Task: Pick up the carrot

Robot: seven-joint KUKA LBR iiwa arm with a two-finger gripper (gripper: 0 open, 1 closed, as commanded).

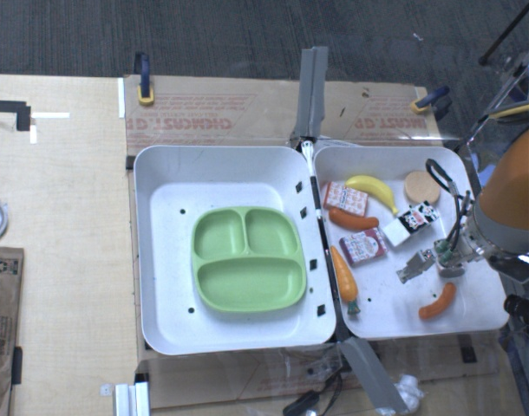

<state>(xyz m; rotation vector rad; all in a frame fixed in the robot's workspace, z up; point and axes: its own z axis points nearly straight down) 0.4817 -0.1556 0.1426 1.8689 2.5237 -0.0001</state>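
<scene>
The carrot (pixel 342 273) is orange with a green stem end and lies along the left wall of the right bin (pixel 382 315), stem toward the front. My gripper (pixel 431 263) hangs over the right part of the same bin, well to the right of the carrot and just above a small orange-red sausage (pixel 438 302). Nothing shows in its grasp. The arm with its orange band (pixel 513 189) comes in from the right edge.
Around the carrot in the right bin lie two red snack packets (pixel 362 247) (pixel 346 199), a second sausage (pixel 353 219), a banana (pixel 374 190), a black-and-white carton (pixel 410 223) and a round bread slice (pixel 418 185). The left bin (pixel 160 232) holds a green divided plate (pixel 247 260).
</scene>
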